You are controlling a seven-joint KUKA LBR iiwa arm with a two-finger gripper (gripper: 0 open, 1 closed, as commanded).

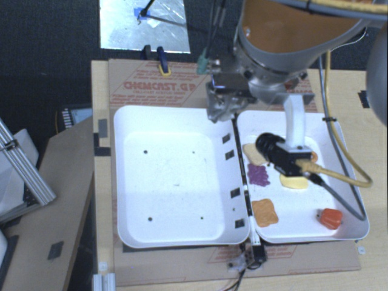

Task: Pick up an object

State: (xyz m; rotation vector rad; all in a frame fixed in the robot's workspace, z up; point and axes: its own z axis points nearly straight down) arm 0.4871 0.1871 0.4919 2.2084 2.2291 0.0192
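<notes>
- The arm (pixel 291 35) reaches in from the upper right.
- The right bin (pixel 351 226) holds a brown piece (pixel 265 212), a purple lump (pixel 259 174) and a red block (pixel 330 218).
- The pincer (pixel 224 109) hangs at upper centre above the bins' divider. I cannot tell whether it is open or closed, and no object shows in it.
- The pickup looks not yet done.

Tan bench (pixel 100 83) — bearing a red-printed cardboard sheet (pixel 157 86), on which left bin (pixel 170 180) and right bin (pixel 303 223) sit side by side.
</notes>
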